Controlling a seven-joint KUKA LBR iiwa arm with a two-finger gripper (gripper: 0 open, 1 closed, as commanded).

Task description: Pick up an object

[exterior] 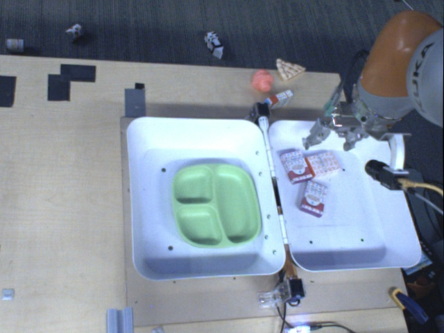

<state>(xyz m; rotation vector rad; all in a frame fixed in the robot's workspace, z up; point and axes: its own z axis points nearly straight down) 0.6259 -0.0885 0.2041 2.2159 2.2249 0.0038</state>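
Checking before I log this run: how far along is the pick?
Done: the arm has reached over the right bin, and the pincer hangs open at its far edge. In hand: nothing sits between the fingers. Left: the whole grasp. The three small red-and-white packets lie flat on the bin floor just left of the pincer. The green tray rests in the left bin.

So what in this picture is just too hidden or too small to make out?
- Print on the three small packets in the right bin: too small and blurred in the camera view.
- Gripper: its fingers blur together against the bin wall, so whether it is open is unclear.
- Small bits on the dark floor at the top: too tiny to identify.
- Arm: cut off by the right edge.
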